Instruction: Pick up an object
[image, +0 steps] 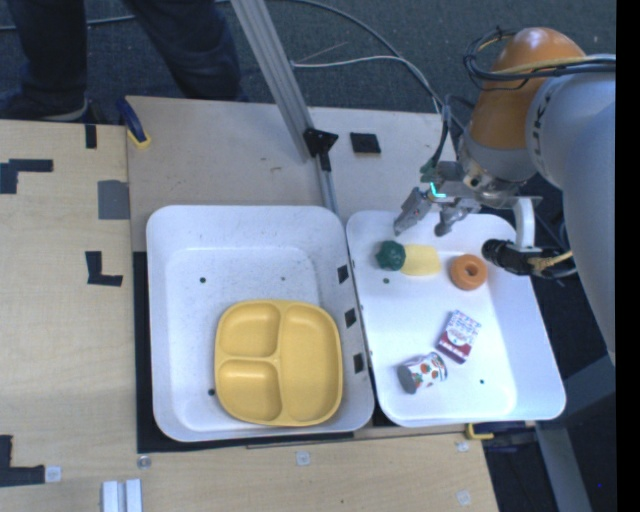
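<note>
in the right bin (520, 400), near its far edge, a small dark green ball-shaped thing (390, 256) lies touching a pale yellow block (422, 261), and these two sit closest under the gripper (432, 214), so i take one of them as the likely target. the green piece looks round, with no long axis to speak of, and probably light and a bit slick; a pinch across its middle should do. the yellow block runs with its long side roughly left to right across the view, so closing across its short width would suit it; it looks soft and light, perhaps foam, though the view is too coarse to be sure. the gripper hangs just above and beyond the pair, its two fingers spread apart with nothing between them.

just to the right lies an orange ring (467, 271), like a small doughnut. nearer the camera are a red and white packet (459, 336) and a small grey and red wrapped thing (423, 372), both lying tilted. in the left bin (170, 300) rests a yellow divided tray (279, 361).
</note>
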